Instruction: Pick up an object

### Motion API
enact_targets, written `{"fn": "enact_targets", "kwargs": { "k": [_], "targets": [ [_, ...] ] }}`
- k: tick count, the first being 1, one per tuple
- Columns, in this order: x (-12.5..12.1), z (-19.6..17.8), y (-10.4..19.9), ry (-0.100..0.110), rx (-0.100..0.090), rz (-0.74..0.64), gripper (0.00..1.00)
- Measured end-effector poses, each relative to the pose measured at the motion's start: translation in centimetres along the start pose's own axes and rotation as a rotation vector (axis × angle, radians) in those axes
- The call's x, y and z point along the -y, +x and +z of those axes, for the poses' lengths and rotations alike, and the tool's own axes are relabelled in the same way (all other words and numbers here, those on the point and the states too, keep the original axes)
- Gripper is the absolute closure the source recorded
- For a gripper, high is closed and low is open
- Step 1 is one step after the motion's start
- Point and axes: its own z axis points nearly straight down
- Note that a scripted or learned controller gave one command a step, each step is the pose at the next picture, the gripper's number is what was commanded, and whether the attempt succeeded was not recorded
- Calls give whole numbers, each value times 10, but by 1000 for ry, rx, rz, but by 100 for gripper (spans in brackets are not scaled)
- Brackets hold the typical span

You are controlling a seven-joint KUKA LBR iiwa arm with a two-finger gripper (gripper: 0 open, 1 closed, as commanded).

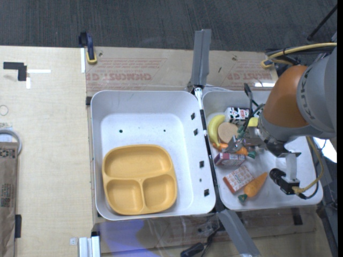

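- The objects to pick lie in a pile in the right bin (305, 197), toward its left wall: a banana (215, 128), a round tan piece (227, 132), a small red carton (236, 177) and a toy carrot (254, 186).
- The tool (242, 142) is low over this pile, near the banana; whether it has hold of anything I cannot tell.
- The arm (292, 103) comes in over the right bin's far right corner.
- The left bin (139, 103) holds a yellow divided tray (139, 178) near its front left corner.
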Motion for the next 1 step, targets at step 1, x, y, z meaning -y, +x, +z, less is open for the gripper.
{"fn": "enact_targets", "kwargs": {
  "k": [1],
  "targets": [
    [1, -8, -1, 5, 0, 3, 100]
  ]
}}
